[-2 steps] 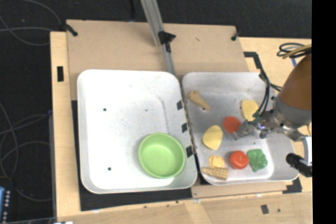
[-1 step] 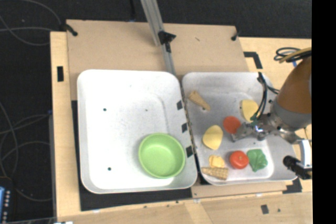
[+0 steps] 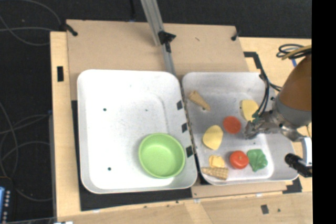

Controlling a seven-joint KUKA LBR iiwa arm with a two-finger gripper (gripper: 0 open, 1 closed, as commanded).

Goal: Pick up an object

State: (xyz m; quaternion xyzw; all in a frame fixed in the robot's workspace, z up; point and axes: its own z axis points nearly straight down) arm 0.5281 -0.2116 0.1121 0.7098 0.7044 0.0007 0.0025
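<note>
The right bin [image 3: 220, 84] holds several small toy foods. A tan stick-shaped piece [image 3: 199, 100] lies near its back left. A yellow piece [image 3: 249, 108] sits at the right, an orange-red round piece [image 3: 231, 124] in the middle, and a pale yellow chip-like piece [image 3: 212, 137] to its left. Along the front lie a red tomato-like piece [image 3: 239, 159], a green leafy piece [image 3: 257, 159] and a yellow and tan waffle-like piece [image 3: 216, 167]. My gripper [image 3: 251, 129] hangs low inside the bin, between the yellow piece and the orange-red piece, just right of the latter.
The left bin [image 3: 105, 102] carries a light green bowl [image 3: 161, 155] near its front right corner. A grey metal pole [image 3: 149, 5] slants down from the top to the bins' back edge. The arm's orange band [image 3: 298, 86] stands over the right bin's right rim.
</note>
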